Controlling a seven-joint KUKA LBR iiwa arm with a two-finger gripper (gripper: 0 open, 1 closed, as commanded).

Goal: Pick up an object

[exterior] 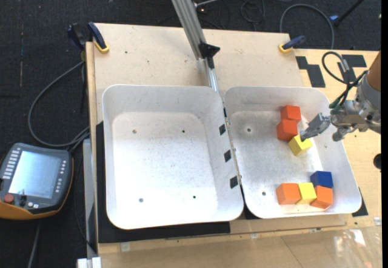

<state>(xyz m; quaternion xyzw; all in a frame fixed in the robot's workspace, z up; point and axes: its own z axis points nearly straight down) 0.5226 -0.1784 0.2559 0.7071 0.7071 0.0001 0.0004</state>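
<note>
My gripper reaches in from the right over the right bin. Its tip sits just above and right of a tilted yellow block, touching or nearly touching that block's upper corner. Directly left of the tip stand two orange blocks, one behind the other. Nothing in the view shows a block lifted off the bin floor.
Near the right bin's front edge lie an orange block, a yellow block, a blue block and another orange block. The left bin lies beside it. A slanted metal pole rises behind the bins.
</note>
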